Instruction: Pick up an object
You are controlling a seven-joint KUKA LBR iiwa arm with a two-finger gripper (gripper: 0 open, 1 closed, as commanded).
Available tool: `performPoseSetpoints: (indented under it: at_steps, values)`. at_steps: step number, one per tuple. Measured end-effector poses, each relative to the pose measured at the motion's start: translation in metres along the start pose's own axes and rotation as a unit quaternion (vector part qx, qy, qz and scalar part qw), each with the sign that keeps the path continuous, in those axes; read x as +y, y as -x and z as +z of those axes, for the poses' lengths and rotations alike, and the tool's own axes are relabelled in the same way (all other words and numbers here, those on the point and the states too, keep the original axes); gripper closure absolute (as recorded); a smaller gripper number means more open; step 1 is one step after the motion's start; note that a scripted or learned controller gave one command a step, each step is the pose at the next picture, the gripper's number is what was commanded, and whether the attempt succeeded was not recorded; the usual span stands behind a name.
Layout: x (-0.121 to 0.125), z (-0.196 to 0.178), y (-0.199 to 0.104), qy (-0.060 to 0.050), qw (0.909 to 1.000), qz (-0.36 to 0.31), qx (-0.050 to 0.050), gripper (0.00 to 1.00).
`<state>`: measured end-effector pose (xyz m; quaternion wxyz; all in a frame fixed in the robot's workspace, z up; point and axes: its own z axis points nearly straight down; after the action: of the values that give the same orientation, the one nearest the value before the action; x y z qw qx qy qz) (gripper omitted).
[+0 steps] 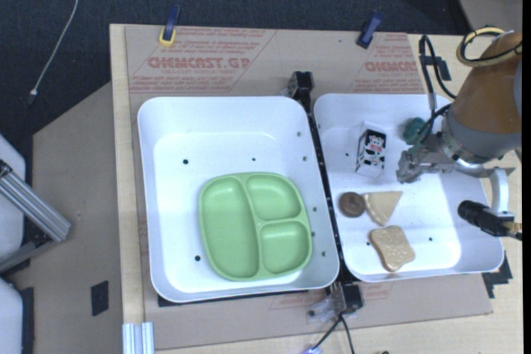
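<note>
Bread slice: tan, porous, flat | pincer: metal, grip state cannot tell | tray: green, three-compartment

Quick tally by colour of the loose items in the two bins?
Green: 2, divided plate and small teal object
Tan: 2, toast slice and wedge
Brown: 1, round piece
White: 1, printed card
Total: 6

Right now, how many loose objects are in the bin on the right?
5: a small printed box at the back, a teal item beside the gripper, then a brown disc, a tan wedge, and toast in front. The arm may hide more.
</note>
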<state>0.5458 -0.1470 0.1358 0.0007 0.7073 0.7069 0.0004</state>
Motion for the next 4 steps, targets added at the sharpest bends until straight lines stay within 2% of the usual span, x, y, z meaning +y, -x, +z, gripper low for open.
performPoseSetpoints:
  at_steps: [1,2,3,4]
  values:
    - [0.006,-0.063,0.001,0.003,1.0000,-0.001,-0.001,1.00]
    - [0.007,-0.101,0.001,0.003,1.0000,-0.001,-0.001,1.00]
    - [0.021,-0.090,-0.051,-0.001,1.0000,-0.003,0.001,1.00]
    - [0.045,-0.080,-0.102,0.000,1.0000,-0.003,0.001,1.00]
